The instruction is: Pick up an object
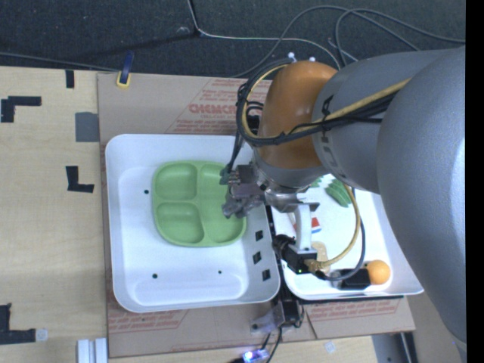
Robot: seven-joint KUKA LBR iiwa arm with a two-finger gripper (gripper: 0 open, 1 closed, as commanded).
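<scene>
Wooden bench (45, 225) under cardboard sheet, two white bins side by side. Left bin (128, 278) holds green divided plate (181, 203). Gripper (236, 195) low over plate's right edge, near bin divider; claw state cannot tell. Right bin (401, 278) holds orange ball (378, 271), green item (339, 194), mostly hidden by arm (393, 127).

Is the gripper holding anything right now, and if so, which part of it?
Cannot be told. The gripper sits over the right edge of the green divided plate in the left bin, but nothing visibly shows a grasp.
</scene>
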